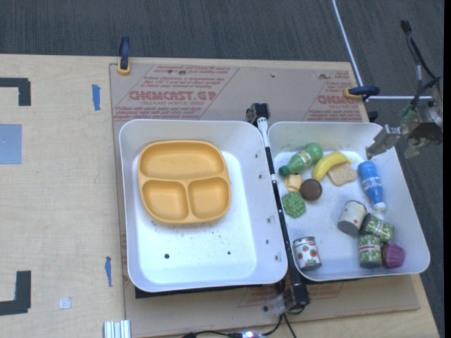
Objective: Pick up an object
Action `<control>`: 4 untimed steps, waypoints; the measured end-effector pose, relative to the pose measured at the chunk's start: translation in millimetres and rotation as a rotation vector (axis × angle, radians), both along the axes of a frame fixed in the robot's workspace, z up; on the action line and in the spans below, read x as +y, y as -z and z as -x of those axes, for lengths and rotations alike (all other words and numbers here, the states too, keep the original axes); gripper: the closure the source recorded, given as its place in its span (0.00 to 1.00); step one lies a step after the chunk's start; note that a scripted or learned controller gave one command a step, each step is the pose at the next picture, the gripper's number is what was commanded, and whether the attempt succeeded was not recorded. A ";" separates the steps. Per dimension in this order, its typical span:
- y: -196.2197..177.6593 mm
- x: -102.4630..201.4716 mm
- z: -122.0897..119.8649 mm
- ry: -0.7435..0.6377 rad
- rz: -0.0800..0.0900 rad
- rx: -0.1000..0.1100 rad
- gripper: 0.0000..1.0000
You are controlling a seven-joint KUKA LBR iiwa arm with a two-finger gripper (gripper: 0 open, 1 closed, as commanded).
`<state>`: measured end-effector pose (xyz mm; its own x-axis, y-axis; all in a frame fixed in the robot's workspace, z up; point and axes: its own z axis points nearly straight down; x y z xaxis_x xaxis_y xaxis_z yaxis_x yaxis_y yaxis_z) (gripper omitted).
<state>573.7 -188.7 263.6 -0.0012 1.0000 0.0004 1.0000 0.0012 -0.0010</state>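
Pincer (377, 145) hovering at right bin's (420, 239) far corner, grip state unclear.
Blue bottle (371, 183) is lying just below-left of me, long axis pointing away.

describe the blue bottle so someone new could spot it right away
Look at the right bin, the one crowded with toy food, not the one with the yellow plate. Along its right side, just right of the banana and cracker, lies the blue bottle. It is the only blue item there, with a white label and cap.
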 end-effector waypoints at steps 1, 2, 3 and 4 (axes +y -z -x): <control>166.4 -21.1 28.0 0.000 0.001 -0.002 0.00; 157.0 -21.3 27.3 0.001 0.001 -0.004 1.00; 117.7 76.8 50.0 -0.002 -0.002 0.001 1.00; 79.2 167.4 10.2 0.000 -0.001 -0.001 1.00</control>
